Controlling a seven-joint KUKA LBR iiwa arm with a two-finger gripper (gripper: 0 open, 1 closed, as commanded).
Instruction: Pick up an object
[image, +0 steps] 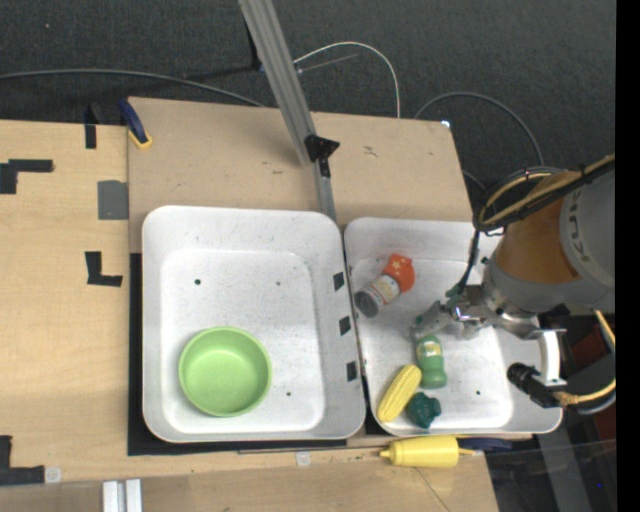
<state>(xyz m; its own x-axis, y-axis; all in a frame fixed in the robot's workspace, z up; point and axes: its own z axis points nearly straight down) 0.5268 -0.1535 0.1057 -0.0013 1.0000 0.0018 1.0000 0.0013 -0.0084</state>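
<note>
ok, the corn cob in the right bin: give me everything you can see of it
The corn cob is a yellow toy ear, plastic by its look, with faint kernel rows and rounded ends. It lies flat on the floor of the right bin, near the front left corner, tilted diagonally with its upper end toward the right. A green bottle touches its upper end; a dark green lump sits against its lower right side.
</note>
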